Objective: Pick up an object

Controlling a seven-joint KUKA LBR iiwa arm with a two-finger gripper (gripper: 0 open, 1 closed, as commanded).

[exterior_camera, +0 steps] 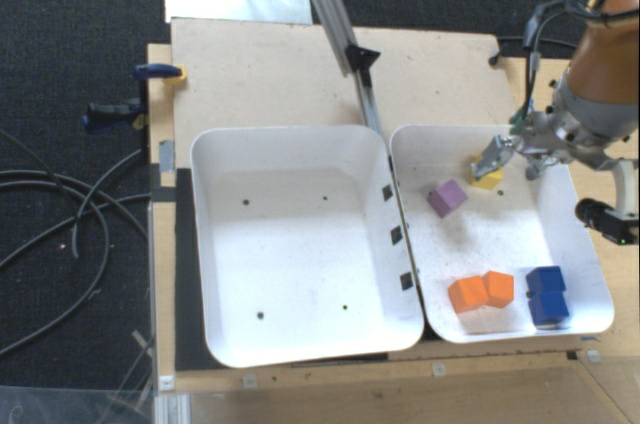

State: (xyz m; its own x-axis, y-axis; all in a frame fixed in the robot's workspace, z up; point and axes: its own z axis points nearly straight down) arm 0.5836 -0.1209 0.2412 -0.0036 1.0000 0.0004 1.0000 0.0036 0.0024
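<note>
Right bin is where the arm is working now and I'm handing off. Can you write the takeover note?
Claw: low over the far part of the right bin, at the yellow block. A grip on it cannot be confirmed from this view.
Things: purple block mid-bin, free. Orange blocks and blue blocks by the near rim, untouched. Left bin sits alongside.
Done: approach to the yellow block.
Left: confirm the grasp, then lift. If it comes up bare, retry.

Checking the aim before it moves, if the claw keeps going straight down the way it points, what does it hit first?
Most likely the yellow block, which sits right under the claw in the right bin; depth is hard to judge.
</note>
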